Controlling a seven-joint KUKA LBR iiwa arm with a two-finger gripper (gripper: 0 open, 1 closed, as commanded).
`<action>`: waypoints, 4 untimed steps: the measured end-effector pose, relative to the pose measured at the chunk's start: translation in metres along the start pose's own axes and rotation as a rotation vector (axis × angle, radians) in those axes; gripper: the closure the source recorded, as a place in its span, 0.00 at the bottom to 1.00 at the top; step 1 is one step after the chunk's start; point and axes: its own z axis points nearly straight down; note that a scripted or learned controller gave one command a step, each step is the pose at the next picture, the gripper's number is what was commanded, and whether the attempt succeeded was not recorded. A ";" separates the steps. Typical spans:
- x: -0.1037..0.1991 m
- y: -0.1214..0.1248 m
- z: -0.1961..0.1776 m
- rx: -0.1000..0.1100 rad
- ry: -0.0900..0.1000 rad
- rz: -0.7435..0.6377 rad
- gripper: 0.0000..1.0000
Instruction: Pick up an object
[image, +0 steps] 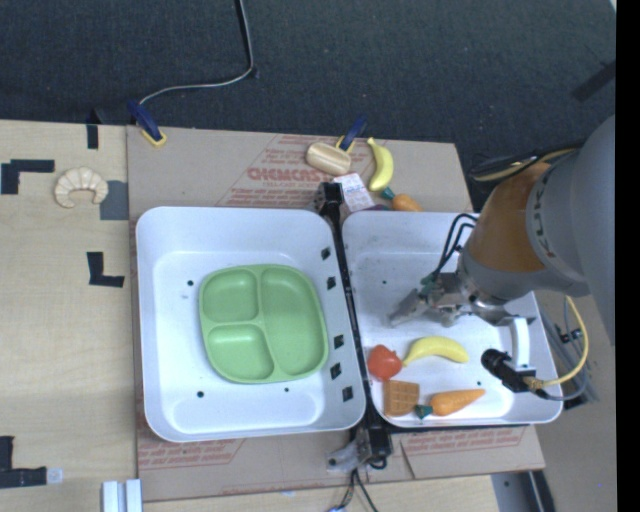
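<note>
Above the right bin (520, 240), I see my jaws (405, 310) spread empty; I'd lower squarely over the banana (436, 349).

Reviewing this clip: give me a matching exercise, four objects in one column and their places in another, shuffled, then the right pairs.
Objects:
1. green plate
2. croissant
3. carrot
4. tool

Places:
A. on the bench, far left of both bins
B. over the right bin's floor, above the banana
C. in the left bin
D. at the right bin's near edge

Pairs: 1-C, 2-A, 3-D, 4-B
</note>
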 end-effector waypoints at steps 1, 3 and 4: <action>-0.014 -0.053 0.000 -0.002 -0.002 0.002 0.00; -0.087 -0.008 -0.105 0.003 -0.002 0.001 1.00; -0.086 -0.008 -0.104 0.004 -0.001 0.002 0.00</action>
